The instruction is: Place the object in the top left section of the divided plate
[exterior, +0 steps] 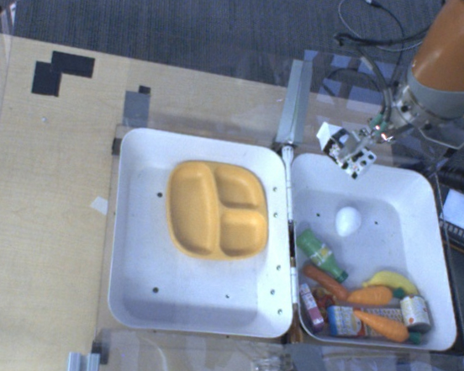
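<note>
A yellow divided plate [190, 217] lies in the left bin [131, 277], with one long section on its left and two smaller sections on its right. All three sections look bare. My gripper [351, 154] hangs over the back edge of the right bin [431, 215], near that bin's far left corner. A white egg-like object [347, 220] rests in the right bin a little below the gripper. Nothing shows between the fingers.
Play food crowds the front of the right bin: a green bottle [320, 253], carrots [370, 296], a yellow banana [393, 283], a small can [415, 312] and other pieces. A metal divider [293, 104] runs between the bins at the back. Cables hang behind the arm.
</note>
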You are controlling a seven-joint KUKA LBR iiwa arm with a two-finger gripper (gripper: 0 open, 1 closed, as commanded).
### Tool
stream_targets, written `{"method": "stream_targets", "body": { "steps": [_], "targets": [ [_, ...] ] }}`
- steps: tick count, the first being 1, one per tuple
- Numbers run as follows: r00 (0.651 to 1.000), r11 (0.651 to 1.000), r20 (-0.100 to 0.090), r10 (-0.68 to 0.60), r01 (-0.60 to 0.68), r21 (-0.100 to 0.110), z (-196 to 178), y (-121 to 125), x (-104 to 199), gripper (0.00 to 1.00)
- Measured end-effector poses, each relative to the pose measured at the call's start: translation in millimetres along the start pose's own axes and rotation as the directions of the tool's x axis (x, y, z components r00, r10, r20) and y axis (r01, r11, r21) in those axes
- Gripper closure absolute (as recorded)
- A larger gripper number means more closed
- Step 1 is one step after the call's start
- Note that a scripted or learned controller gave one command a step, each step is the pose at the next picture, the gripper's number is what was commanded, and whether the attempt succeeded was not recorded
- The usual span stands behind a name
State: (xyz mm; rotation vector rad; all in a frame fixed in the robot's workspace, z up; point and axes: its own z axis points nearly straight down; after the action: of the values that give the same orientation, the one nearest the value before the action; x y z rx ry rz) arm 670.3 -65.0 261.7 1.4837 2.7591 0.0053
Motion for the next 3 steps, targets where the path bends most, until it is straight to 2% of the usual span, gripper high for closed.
{"method": "stream_targets", "body": {
  "steps": [1, 2, 3],
  "targets": [
    [0.976, 0.976, -0.004, -0.217, 0.217, 0.0, 46.1, 48.6, 75.5, 1.0],
    [0.997, 0.997, 0.0, 0.072, -0.072, -0.003, 71.8, -25.4, 94.1, 1.0],
    [0.993, 0.993, -0.002, -0.115, 0.115, -0.001, 58.0, 47.2, 106.8, 1.0]
  ]
}}
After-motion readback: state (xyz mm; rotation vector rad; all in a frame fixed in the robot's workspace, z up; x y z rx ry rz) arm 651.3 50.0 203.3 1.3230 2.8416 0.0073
